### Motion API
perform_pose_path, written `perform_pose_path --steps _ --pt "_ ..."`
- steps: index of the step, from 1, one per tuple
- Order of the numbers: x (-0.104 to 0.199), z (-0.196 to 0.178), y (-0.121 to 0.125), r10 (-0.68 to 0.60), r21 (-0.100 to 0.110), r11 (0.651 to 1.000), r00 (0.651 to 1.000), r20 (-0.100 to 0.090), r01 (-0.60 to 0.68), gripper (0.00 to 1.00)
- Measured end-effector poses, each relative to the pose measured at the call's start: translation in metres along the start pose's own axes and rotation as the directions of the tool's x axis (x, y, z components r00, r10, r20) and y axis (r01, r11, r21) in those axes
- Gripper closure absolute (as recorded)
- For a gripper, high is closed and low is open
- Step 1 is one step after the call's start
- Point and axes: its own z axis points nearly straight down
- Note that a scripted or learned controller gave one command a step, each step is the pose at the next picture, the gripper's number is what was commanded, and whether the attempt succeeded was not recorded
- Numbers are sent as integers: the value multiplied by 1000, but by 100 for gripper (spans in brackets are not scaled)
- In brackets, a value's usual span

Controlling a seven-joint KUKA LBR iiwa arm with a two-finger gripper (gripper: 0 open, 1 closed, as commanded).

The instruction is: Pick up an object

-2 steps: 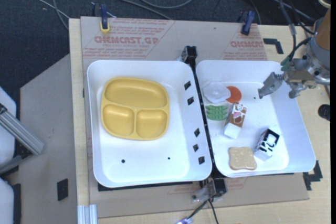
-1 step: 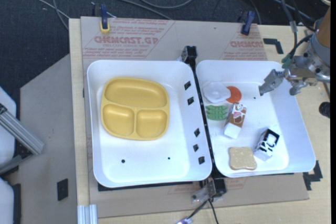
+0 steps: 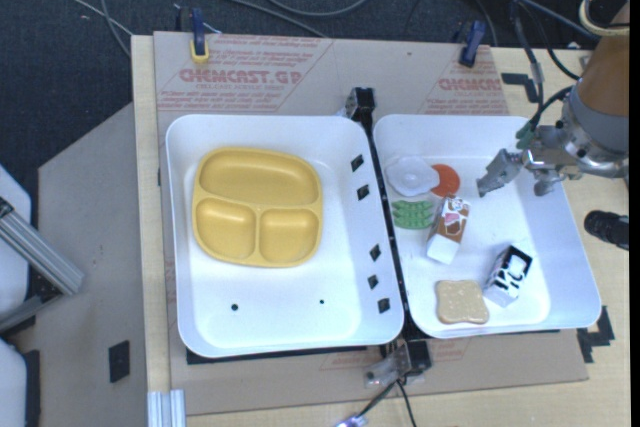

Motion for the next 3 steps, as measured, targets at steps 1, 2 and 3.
perform_pose_path --steps 1,2,3 --pt "9 58 -5 0 1 1000 1000 -1 0 0" --pt "8 101 -9 0 1 1000 1000 0 0 0" --pt "7 87 -8 0 -6 1000 1000 1 0 100"
